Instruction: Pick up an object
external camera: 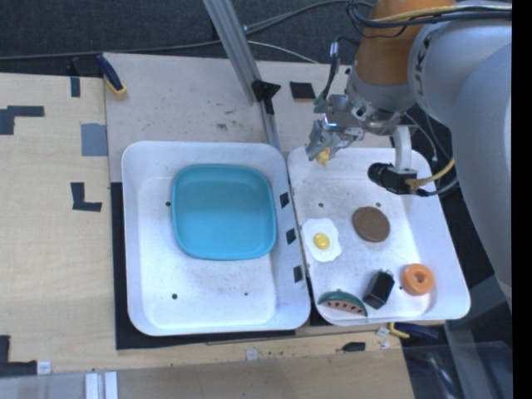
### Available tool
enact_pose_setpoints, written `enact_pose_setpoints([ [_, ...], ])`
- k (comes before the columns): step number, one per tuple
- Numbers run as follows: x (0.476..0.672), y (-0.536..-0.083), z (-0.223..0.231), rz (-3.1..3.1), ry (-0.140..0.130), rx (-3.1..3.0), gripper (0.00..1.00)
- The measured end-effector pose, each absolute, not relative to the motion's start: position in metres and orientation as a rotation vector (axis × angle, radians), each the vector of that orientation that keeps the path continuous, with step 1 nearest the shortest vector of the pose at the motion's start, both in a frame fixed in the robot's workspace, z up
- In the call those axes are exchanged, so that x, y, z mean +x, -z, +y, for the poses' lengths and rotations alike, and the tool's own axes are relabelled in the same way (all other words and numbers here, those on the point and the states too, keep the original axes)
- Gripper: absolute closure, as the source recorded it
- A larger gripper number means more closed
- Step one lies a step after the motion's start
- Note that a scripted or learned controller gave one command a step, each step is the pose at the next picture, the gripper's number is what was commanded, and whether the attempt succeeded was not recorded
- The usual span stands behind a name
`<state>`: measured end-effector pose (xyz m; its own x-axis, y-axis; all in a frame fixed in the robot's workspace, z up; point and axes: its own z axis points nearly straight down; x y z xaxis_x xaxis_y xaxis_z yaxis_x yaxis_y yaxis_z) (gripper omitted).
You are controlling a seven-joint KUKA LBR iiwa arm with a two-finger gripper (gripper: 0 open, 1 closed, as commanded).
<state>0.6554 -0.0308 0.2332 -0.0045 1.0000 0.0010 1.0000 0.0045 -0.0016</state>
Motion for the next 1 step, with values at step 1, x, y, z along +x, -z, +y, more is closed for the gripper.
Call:
enact_pose_setpoints([
  [1,0.6544,-0.2403,0.0217,-2.226,0.001,-2.215,1.0],
])
